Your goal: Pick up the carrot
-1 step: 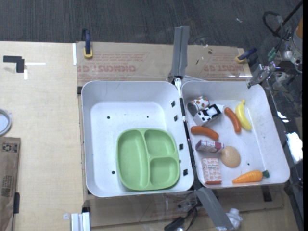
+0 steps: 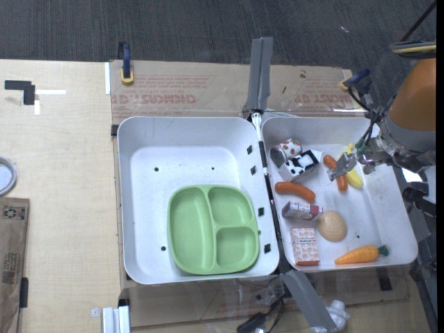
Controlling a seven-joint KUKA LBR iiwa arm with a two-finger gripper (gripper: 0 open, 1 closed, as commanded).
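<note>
We see our pincer (image 2: pixel 345 166), its state unclear, hovering well beyond the long orange carrot (image 2: pixel 358 255) from the green divided plate (image 2: pixel 212 228).

I see a pale wooden bench (image 2: pixel 55 130) under even light, dark grey carpet (image 2: pixel 194 12) beyond its far edge, brown printed cardboard (image 2: pixel 187 89) taped down at the far side, and a blue-and-yellow clamp (image 2: pixel 125 64) gripping that cardboard.
</note>
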